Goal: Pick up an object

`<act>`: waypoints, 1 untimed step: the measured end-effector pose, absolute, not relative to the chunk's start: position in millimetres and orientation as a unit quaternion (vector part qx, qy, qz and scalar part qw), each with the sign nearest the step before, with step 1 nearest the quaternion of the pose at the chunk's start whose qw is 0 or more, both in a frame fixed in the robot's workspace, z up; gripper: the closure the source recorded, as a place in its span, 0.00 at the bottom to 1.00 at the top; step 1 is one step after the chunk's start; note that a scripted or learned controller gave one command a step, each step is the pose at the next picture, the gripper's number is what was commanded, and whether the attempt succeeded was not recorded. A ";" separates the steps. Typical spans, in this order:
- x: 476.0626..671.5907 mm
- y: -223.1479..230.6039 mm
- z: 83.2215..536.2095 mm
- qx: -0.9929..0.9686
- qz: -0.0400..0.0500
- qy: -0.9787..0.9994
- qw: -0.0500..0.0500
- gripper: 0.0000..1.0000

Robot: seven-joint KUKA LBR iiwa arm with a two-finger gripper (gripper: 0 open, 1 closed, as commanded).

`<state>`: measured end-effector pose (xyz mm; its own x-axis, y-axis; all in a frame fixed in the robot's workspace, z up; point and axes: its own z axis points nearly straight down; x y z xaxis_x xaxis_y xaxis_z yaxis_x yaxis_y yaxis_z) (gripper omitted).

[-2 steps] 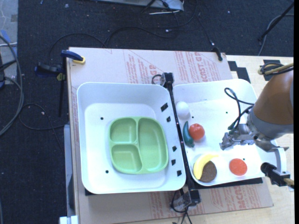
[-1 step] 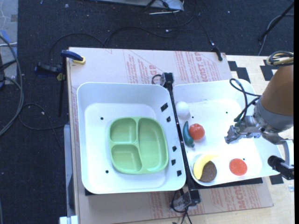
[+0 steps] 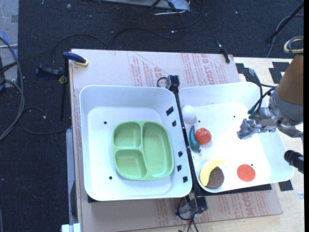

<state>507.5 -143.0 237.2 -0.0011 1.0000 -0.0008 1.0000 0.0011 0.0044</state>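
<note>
The right white bin point(image 3: 227, 105) holds several small objects. A white egg-like ball point(image 3: 188, 113) lies by its left wall. Below it are a teal curved piece point(image 3: 193, 138) and a red tomato point(image 3: 203, 136). Near the front sit a yellow banana point(image 3: 208, 168) against a brown round piece point(image 3: 216, 178), and a flat red disc point(image 3: 246, 172). My gripper point(image 3: 246, 130) hangs over the bin's right part, to the right of the tomato and above the disc. Nothing shows between its fingers.
The left white bin point(image 3: 96, 100) holds a green divided plate point(image 3: 143, 150). A black divider with clips runs between the bins. Cables and a blue clamp point(image 3: 75, 58) lie at the board's back left. The arm's orange band point(image 3: 294, 83) rises at the right edge.
</note>
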 end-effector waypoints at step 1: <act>508.1 -143.0 269.7 0.707 0.001 0.707 0.001 1.00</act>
<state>508.1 -143.0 269.7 -0.0004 1.0000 -0.0006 1.0000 0.0004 0.0029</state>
